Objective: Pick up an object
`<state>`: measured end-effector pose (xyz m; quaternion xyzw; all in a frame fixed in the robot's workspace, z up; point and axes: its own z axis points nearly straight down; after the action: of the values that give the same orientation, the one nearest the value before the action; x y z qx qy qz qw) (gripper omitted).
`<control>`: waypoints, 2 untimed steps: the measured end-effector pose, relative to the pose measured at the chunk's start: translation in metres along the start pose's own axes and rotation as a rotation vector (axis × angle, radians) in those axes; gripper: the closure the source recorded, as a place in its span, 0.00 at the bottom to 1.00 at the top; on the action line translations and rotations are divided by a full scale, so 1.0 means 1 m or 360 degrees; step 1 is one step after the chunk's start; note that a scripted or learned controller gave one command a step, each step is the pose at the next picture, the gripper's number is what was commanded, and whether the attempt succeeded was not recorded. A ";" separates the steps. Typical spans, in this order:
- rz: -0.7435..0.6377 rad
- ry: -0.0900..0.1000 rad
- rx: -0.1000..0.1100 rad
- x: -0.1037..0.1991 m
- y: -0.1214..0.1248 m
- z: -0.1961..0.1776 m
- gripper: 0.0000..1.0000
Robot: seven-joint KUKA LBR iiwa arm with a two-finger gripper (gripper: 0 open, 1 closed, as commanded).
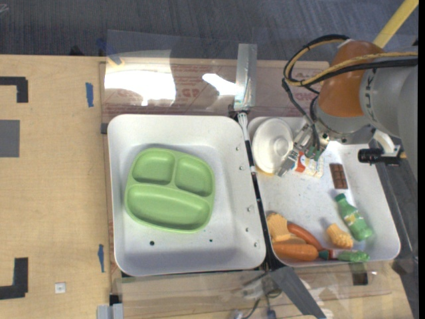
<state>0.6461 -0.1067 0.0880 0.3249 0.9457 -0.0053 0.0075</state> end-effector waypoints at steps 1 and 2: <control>-0.0002 -0.0022 -0.0002 -0.004 0.000 -0.015 1.00; 0.0448 0.0020 -0.0012 0.054 -0.010 -0.101 1.00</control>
<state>0.5965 -0.0798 0.1876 0.4542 0.8909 0.0014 0.0034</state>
